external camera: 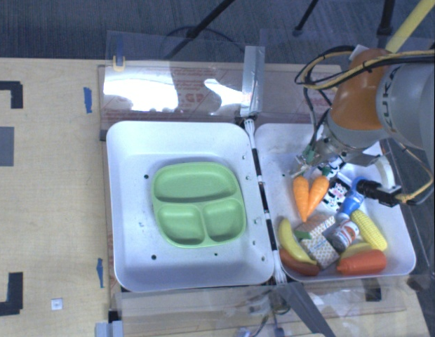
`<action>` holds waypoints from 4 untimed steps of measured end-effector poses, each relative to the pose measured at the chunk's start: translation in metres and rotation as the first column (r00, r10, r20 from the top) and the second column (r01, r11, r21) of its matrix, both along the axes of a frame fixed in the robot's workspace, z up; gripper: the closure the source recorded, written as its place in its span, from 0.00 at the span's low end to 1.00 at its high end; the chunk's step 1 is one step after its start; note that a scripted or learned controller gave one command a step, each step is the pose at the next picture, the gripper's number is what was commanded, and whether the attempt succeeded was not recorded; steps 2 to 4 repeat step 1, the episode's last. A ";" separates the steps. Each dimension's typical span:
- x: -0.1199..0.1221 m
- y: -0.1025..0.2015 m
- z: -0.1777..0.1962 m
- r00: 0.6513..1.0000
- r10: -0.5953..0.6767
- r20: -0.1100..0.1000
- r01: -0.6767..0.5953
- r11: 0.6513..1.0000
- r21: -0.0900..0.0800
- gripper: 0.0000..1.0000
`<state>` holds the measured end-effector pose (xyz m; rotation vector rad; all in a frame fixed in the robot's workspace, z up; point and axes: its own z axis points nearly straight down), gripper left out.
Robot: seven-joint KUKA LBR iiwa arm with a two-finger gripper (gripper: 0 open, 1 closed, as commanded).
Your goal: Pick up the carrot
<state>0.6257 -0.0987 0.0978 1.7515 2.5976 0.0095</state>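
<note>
Arm over the right white plastic bin [400,258].
I see the gripper [317,154] just above the pointy orange carrot [306,196]; I cannot tell its state.

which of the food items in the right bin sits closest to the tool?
The carrot: the orange forked piece lying directly below the tool, its top end nearest it. The banana, corn and red piece lie farther down the bin.

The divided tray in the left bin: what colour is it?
Light green, plain, no pattern. The tray shows best in the camera view.
</note>
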 end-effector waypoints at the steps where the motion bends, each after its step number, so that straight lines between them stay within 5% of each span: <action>1: -0.044 0.020 0.146 0.994 -0.106 -0.008 0.106 0.994 -0.001 1.00; 4: -0.044 0.020 0.146 0.994 -0.106 -0.008 0.106 0.994 -0.001 1.00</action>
